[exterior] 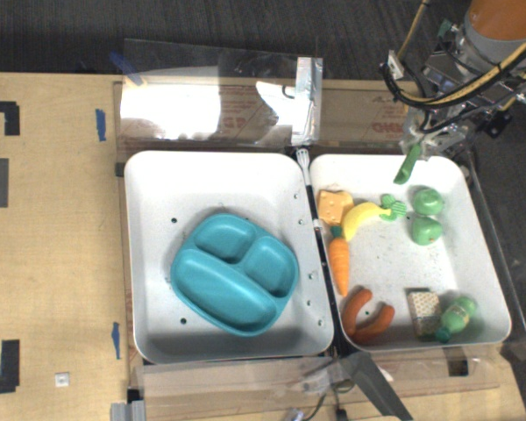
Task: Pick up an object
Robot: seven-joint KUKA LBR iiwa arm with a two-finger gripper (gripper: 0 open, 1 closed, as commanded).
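Observation:
My gripper (418, 146) hangs over the far rim of the right bin (486, 235), below the cables and the orange-banded wrist. It is shut on a slim green toy piece (408, 166), which dangles tilted from the fingertips above the bin's back edge. Under it in the right bin lie a yellow banana (361, 218) with a small green bit (391, 207) at its tip, two round green fruits (428, 202) (425, 230), an orange cheese wedge (333, 206) and a carrot (339, 266).
Near the right bin's front lie two red sausages (368, 314), a beige block (423, 303) and a green toy (456, 316). The left bin (149, 191) holds a teal divided plate (237, 273). A clear plastic sheet (219, 103) lies behind the bins.

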